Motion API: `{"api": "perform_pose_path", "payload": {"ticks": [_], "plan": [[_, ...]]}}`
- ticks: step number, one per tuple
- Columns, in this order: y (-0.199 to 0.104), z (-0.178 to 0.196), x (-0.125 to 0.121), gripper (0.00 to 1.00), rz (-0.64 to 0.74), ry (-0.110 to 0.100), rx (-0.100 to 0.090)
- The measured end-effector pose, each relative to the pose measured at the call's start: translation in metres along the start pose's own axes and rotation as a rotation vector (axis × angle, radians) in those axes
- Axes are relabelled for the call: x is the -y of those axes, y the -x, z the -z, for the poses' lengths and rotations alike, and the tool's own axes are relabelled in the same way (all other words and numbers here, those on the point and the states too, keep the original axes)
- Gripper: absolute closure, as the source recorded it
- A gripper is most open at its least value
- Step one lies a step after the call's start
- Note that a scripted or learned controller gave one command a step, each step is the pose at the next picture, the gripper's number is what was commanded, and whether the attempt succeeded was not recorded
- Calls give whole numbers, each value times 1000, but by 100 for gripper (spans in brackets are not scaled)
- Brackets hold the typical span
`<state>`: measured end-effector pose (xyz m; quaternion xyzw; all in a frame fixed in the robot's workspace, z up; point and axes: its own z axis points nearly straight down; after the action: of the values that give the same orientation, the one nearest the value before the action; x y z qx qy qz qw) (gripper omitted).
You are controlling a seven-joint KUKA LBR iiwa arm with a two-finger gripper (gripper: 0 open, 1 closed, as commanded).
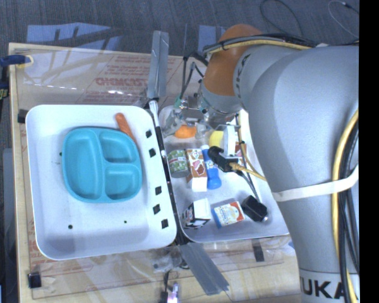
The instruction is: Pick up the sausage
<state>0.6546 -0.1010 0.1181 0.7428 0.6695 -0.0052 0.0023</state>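
The sausage (pixel 123 124) is a small orange-red stick. It lies in the left bin (pixel 44 188) near its far right corner, just beyond the blue divided tray (pixel 103 163). My gripper (pixel 189 117) hangs under the orange wrist band at the far end of the right bin (pixel 265 231), about a hand's width right of the sausage and across the wall between the bins. A round orange item (pixel 185 132) sits just below the gripper. The arm's bulk hides the gripper's tips.
The right bin holds several small items: a green can (pixel 177 161), a brown packet (pixel 195 161), a blue-white bottle (pixel 212 174), a yellow piece (pixel 216 137), a blue carton (pixel 227 213) and a black object (pixel 255 209). The grey arm covers that bin's right side.
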Motion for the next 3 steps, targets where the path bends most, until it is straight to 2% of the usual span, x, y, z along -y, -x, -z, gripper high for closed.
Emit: {"api": "perform_pose_path", "payload": {"ticks": [1, 2, 3], "plan": [[3, -20, -3, 0, -11, 11, 8], [3, -20, -3, 0, -40, 10, 6], [-1, -12, -1, 100, -36, -1, -1]]}}
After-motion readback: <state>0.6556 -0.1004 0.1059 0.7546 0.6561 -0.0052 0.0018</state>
